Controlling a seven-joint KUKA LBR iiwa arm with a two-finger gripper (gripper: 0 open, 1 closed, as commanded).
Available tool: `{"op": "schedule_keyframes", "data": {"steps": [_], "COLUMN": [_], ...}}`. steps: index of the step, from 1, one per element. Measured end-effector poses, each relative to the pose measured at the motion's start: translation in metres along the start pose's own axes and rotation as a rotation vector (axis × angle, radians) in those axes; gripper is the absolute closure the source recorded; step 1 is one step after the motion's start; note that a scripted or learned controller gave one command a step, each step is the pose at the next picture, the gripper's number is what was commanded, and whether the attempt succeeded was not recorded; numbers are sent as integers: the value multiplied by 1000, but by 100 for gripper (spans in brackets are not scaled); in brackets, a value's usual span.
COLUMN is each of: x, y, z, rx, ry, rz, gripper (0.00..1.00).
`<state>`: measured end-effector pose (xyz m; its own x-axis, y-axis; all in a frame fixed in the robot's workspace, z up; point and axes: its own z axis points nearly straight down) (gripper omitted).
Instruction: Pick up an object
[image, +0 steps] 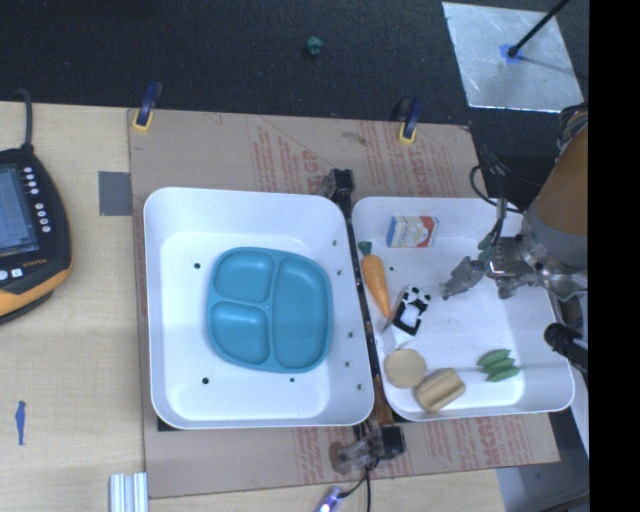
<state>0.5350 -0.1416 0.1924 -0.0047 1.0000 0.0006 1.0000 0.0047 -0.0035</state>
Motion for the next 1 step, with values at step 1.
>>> {"op": "schedule_keyframes", "data": {"steps": [1], "x": [49], "y": [70], "z": [82], "rx": [-2], "ry": [-4], "rz": [-1], "gripper": [0]}}
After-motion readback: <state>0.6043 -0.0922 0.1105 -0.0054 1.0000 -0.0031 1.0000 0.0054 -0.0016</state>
